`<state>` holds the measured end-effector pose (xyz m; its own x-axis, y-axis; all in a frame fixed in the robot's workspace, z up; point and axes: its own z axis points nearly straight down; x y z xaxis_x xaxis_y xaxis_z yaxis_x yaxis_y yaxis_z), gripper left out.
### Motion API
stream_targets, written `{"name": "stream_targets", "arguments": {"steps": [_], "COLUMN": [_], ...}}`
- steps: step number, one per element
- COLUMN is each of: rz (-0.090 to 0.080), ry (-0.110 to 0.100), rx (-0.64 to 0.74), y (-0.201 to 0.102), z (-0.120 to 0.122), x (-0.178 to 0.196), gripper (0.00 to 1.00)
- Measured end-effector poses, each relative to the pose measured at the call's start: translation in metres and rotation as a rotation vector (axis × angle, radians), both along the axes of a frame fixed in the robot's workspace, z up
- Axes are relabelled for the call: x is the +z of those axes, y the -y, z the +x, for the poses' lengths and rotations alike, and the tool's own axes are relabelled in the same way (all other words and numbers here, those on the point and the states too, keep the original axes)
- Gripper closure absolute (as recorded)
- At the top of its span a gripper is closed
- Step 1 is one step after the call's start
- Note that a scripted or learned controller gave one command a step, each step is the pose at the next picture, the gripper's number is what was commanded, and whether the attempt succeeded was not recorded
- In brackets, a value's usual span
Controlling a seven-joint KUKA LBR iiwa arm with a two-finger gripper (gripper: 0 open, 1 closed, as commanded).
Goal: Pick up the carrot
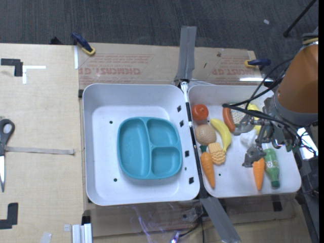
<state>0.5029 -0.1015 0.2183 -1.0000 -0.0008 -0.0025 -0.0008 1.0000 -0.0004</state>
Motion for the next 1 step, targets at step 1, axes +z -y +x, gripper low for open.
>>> {"name": "stream_targets", "arguments": {"steps": [1], "rz": [-0.001], "ry": [0.001], "rx": [0.1], "y": [0.0523], "z": [0.0014], "x": [-0.0321], "gripper": [0.0]}}
